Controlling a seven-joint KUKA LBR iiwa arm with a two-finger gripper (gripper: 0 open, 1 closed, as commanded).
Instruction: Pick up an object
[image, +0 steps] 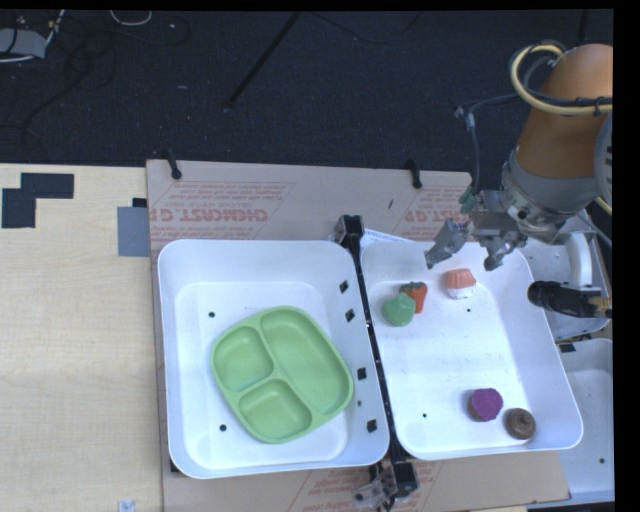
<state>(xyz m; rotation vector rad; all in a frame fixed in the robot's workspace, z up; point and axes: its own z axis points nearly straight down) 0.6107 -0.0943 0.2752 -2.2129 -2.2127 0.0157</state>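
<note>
While the arm reaches in from the right, these lines tell how things lie:

Arm: grey with an orange band (570, 105); it comes down over the far right corner of the right bin (545, 335)
Gripper: the gripper (467, 258) hangs over the far part of the right bin; its two dark fingers (440, 248) are spread apart with nothing between them
Nearest thing: a small orange and white piece (460, 282) lies just below the fingertips, between them in the view; whether anything touches it I cannot tell
Green ball: a round green thing (398, 310) sits near the bin's left wall, touching a small orange thing with a green top (416, 294)
Near corner: a purple lump (485, 404) and a brown ring (519, 424) lie just beside each other
Left bin: the left bin (190, 280) holds a green divided plate (281, 373) with three compartments, turned at a slant
Bench: both bins rest on a cardboard sheet (250, 205); pale wood (70, 340) lies to the left
</note>
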